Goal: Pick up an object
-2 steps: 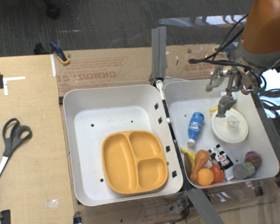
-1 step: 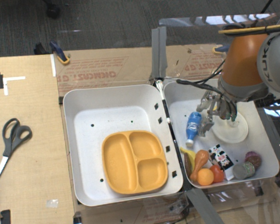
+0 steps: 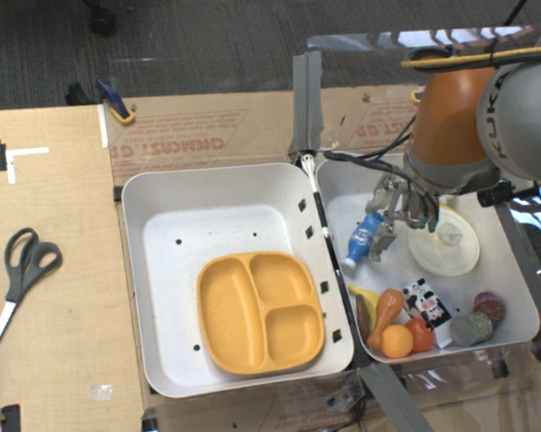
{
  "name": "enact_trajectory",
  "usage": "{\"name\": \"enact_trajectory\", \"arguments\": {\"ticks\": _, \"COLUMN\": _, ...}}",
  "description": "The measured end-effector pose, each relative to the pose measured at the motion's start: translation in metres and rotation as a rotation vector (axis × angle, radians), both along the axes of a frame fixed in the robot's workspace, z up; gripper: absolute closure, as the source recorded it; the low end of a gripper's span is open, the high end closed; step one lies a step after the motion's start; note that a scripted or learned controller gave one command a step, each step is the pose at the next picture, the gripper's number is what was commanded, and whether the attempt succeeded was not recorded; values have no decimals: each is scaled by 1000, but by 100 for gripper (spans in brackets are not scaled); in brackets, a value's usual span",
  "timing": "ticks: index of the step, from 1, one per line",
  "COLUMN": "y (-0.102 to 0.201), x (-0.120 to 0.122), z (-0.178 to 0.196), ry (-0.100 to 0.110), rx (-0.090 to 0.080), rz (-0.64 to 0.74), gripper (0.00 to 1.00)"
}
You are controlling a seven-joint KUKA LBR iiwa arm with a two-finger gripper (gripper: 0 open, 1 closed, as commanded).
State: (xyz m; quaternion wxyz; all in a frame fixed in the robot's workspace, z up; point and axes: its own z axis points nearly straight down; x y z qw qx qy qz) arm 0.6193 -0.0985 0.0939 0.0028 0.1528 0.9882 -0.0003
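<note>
- Far left, on the counter point(image 3: 67, 369), a pair of scissors point(image 3: 21, 270) lies well apart from both bins; it has nothing to do with my job.
- The left bin point(image 3: 157, 206) carries a yellow divided plate point(image 3: 260, 312), stiff and broad. It lies flat, with no edge I could pinch from above, so I judge it a poor pick.
- Just right of the wall between the bins, in the right bin point(image 3: 516, 330), lies the blue and white bottle point(image 3: 363, 238), tilted, its pale cap end toward the left and near side. My fingers point(image 3: 385, 233) are right at its upper end, touching or just beside it; I cannot tell how far they are spread, or whether the bottle sits between them.
- I judge the bottle light, hard and smooth, so likely to slip or roll. The best hold is across the round body at its middle, not at the cap.
- Nearer, along the bin's near wall, small things crowd together: a banana point(image 3: 361, 298), an orange pear-shaped toy point(image 3: 386, 306), an orange ball point(image 3: 395, 341), a black and white cow toy point(image 3: 426, 304), a grey lump point(image 3: 470, 328) and a dark red ball point(image 3: 490, 306). They are probably light, but so tightly packed that there is little room for my fingers.
- A white round lid or dish point(image 3: 449, 245) lies right of the bottle, flat and thin, hard to take.
</note>
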Motion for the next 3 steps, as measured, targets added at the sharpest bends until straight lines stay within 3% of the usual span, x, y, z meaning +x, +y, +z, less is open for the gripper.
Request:
{"name": "enact_trajectory", "arguments": {"ticks": 1, "y": -66, "x": 32, "z": 36, "ry": -4, "rx": 1, "rz": -287, "gripper": 0}}
{"name": "enact_trajectory", "arguments": {"ticks": 2, "y": -12, "x": 21, "z": 0, "ry": 1, "rx": 2, "rz": -441, "gripper": 0}}
{"name": "enact_trajectory", "arguments": {"ticks": 3, "y": -5, "x": -46, "z": 2, "ry": -7, "rx": 0, "rz": -646, "gripper": 0}}
